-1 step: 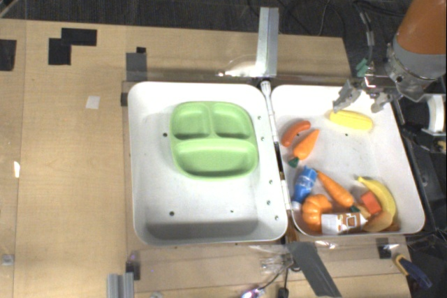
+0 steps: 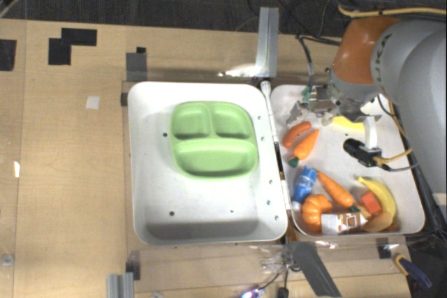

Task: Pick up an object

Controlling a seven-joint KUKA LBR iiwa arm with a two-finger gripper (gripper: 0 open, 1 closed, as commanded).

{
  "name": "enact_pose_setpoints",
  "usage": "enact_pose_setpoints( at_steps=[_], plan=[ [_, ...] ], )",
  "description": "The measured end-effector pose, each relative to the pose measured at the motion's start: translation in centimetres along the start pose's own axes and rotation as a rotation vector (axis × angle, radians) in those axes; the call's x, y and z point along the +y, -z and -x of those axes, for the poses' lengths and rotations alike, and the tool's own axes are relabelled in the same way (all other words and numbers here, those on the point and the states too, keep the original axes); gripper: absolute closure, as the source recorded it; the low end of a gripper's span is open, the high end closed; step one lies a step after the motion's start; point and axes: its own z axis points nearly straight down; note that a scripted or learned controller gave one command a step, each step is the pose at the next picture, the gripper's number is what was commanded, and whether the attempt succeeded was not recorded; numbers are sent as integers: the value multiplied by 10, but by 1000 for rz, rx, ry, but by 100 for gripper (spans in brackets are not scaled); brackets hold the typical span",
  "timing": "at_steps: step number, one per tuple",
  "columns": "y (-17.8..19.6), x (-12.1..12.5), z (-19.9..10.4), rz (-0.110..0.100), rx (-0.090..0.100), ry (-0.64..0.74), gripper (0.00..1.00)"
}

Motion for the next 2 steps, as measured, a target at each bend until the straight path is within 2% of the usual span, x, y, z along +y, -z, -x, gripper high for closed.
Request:
enact_pose_setpoints(
  at_steps=[1, 2],
  plan=[
    [-6, -45, -3, 6, 1, -19, 0],
    [5, -43, -4, 11, 3, -18, 100]
  ],
)
